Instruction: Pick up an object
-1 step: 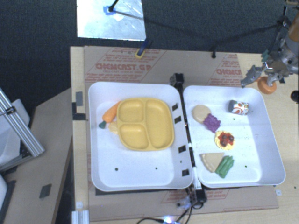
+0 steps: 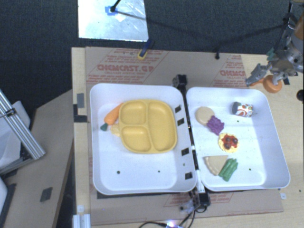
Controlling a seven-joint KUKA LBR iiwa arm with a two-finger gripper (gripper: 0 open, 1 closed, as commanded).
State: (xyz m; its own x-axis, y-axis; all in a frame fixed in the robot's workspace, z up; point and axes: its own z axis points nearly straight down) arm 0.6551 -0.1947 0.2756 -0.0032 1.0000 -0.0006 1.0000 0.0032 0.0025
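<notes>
The right bin [image 2: 270,141] holds several toy foods: a small can [image 2: 242,109], a beige oval piece [image 2: 204,114], a purple grape bunch [image 2: 215,124], a yellow disc with red topping [image 2: 229,142], a tan wedge [image 2: 215,164] and a green pod [image 2: 228,169]. In the left bin [image 2: 102,165] lies a yellow divided plate [image 2: 145,126] with an orange carrot [image 2: 112,115] at its left edge. My gripper [image 2: 259,74] hangs above the bench just beyond the right bin's far right corner, apart from all the objects. An orange piece [image 2: 273,83] shows right beside it.
A raised black-clipped divider [image 2: 186,127] separates the two bins. A shiny metal sheet [image 2: 113,13] lies on the dark floor behind the bench, with cables running across. A metal frame [image 2: 14,122] stands at the far left.
</notes>
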